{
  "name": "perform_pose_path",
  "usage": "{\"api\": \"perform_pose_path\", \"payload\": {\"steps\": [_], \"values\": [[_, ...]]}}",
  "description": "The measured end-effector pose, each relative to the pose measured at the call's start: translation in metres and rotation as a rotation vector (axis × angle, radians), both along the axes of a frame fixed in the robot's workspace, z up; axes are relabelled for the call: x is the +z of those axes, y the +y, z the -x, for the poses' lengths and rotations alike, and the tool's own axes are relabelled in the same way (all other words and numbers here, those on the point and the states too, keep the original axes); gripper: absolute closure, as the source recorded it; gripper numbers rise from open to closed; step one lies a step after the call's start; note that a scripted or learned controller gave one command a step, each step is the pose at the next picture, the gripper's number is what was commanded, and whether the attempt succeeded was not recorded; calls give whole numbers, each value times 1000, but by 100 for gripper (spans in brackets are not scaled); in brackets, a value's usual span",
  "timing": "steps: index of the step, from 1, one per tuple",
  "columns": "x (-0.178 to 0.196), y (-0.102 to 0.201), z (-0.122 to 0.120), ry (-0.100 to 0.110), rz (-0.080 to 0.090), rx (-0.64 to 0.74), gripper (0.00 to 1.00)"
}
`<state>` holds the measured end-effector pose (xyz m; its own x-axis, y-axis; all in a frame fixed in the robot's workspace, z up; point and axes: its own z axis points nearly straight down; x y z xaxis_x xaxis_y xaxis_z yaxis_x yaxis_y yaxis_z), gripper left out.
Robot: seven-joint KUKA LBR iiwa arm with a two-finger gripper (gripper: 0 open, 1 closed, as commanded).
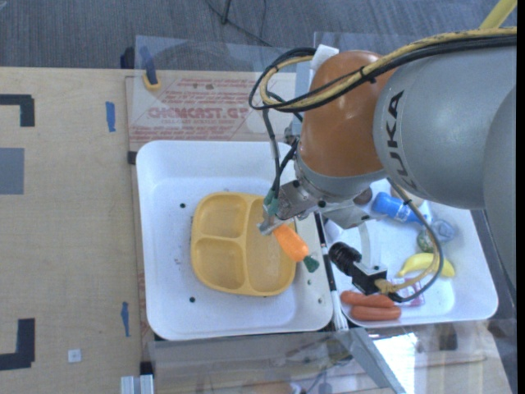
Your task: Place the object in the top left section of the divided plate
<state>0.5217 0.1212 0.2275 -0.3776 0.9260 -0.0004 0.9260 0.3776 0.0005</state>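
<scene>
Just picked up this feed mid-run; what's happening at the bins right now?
The arm is reaching over the left bin, its hand at the right edge of the yellow divided plate. A toy carrot sits just below the hand, overlapping the plate's right rim. A hot dog, banana and blue bottle lie in the right bin.

This looks like a robotics lab or test cell rather than a home or kitchen; a large grey industrial arm (443, 113) with an orange band fills the upper right of the frame, yellow and black cables looped over it; two shallow white bins (164, 245) sit side by side on a plywood bench (66, 220) marked with black and blue tape at the left; grey office carpet (123, 6) runs along the top edge, with loose cables lying on it; toy food lies in the right bin.
</scene>
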Motion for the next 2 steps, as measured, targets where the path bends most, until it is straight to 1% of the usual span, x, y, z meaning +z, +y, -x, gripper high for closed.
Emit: {"api": "perform_pose_path", "payload": {"steps": [1, 2], "values": [[-49, -26, 26, 3, -1, 189, 100], [-14, -51, -10, -1, 0, 247, 100]]}}
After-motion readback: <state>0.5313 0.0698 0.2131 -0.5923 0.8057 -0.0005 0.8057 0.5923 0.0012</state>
